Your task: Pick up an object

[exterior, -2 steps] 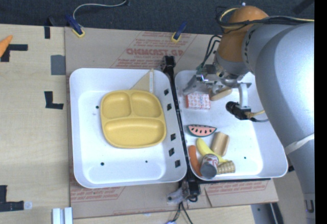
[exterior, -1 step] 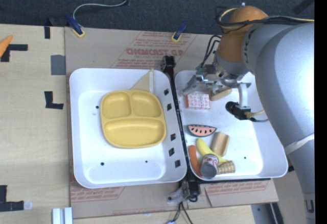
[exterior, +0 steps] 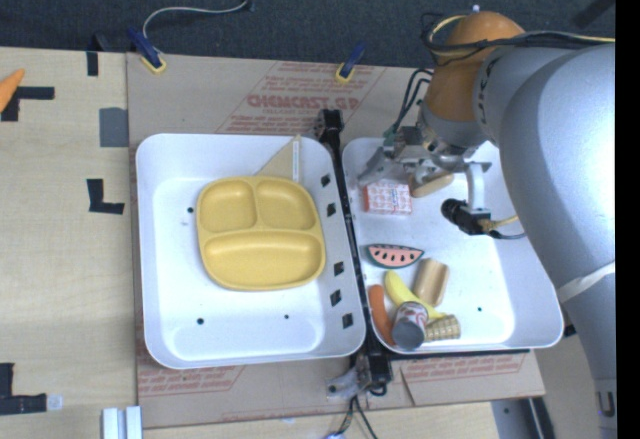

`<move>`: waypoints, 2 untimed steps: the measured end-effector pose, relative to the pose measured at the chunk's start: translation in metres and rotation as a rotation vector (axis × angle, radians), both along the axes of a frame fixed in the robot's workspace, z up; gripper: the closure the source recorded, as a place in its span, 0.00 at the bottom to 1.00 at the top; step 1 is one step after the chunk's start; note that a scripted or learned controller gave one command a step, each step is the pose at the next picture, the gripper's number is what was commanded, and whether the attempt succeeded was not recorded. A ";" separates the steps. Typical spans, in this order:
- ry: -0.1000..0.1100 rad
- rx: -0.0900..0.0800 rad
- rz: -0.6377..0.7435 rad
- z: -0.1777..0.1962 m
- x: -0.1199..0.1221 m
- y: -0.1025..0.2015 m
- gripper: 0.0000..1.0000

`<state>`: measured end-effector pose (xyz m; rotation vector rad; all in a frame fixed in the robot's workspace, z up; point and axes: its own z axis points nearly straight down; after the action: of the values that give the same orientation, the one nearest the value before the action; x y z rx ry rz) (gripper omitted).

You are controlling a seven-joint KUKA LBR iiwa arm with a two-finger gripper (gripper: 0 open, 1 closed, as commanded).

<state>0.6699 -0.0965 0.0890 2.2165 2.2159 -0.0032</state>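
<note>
**Inspector:** Any legible writing?

**Assistant:** One item. The brown cardboard sheet [exterior: 262, 99] under both bins carries red print reading "CHEMCAST GP", seen reversed just above the left bin [exterior: 165, 257]. Fainter red print runs along the cardboard's lower edge; too small to read.

**Inspector:** Left bin contents?

**Assistant:** A yellow divided plate [exterior: 262, 232], smooth moulded plastic with rounded corners, two small compartments over one long one. The bin itself is shallow, white and glossy.

**Inspector:** Right bin [exterior: 520, 302]?

**Assistant:** A small pink-and-white patterned block [exterior: 387, 197] lies near the upper left corner. Below it, a watermelon slice [exterior: 394, 254], flat, red with dark seeds and a green rind. At the lower left, a touching cluster: a tan cylinder [exterior: 430, 280], a yellow banana [exterior: 399, 288], an orange carrot [exterior: 377, 303] against the dividing wall, a grey metal-looking can [exterior: 408, 327] and a corn cob [exterior: 444, 328] with a knobbly surface.

**Inspector:** End effector?

**Assistant:** The gripper [exterior: 412, 170] sits over the upper part of the right bin, just above the patterned block. Grey metal parts and a tan piece show there, but whether it is wide, narrow or holding anything cannot be told. An orange band [exterior: 470, 52] tops the grey arm.
</note>
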 end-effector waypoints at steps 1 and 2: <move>0.001 -0.001 0.001 0.010 0.000 0.000 1.00; 0.002 0.008 0.003 0.099 -0.059 0.040 1.00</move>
<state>0.6112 -0.0567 0.1879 2.2186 2.2237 0.0026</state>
